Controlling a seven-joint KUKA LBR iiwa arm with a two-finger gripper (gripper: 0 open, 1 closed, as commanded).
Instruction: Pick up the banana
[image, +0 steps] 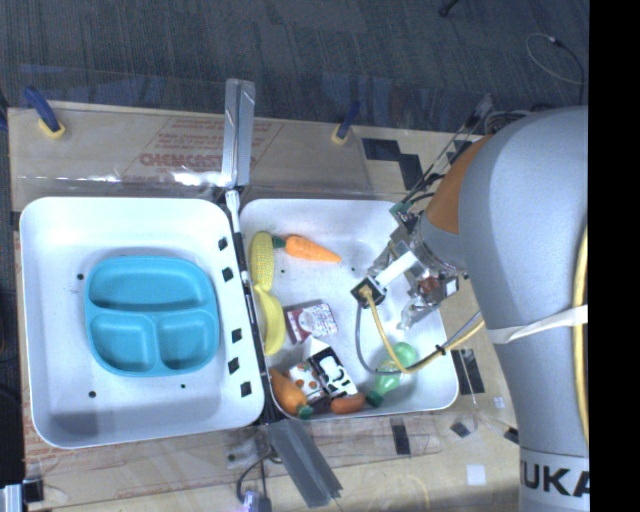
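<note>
I am seeing the banana (270, 318) lying lengthwise along the right bin's (340, 212) left wall, well left of my gripper (412, 292); its opening I cannot tell.

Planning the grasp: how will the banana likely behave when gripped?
The banana looks stiff and smooth, so it may slip. It lies against the right bin's left wall beside the corn, so fingers may struggle to straddle it. Curved, it may pivot.

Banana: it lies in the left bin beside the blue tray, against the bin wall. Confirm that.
Wrong bin. The camera view shows the banana in the right bin, against its left wall below the corn. The blue tray sits in the left bin.
</note>
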